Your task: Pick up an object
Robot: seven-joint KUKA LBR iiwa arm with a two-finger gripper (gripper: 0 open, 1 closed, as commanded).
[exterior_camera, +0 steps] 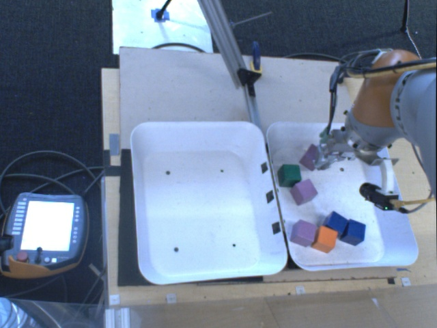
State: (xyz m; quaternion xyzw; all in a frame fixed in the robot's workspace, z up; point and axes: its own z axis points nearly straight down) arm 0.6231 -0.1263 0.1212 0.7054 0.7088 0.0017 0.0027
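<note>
Right now I see the arm (392,98) reaching in over the right bin (403,251), with the gripper (326,154) low at the bin's upper left part. Its tip sits right against a purple cube (310,156), touching or just beside it; I cannot tell from this slant which, nor how the tool is set or whether it grips anything. Just below that cube lies a green cube (289,175), near the bin's left wall, and under it a second purple cube (304,191). Lower down, a third purple cube (303,233) touches an orange cube (325,239), which touches two blue cubes (345,227) side by side. The left bin (147,183) lies beside the right one. A pendant (42,234) with a lit screen rests on the floor at far left.
</note>
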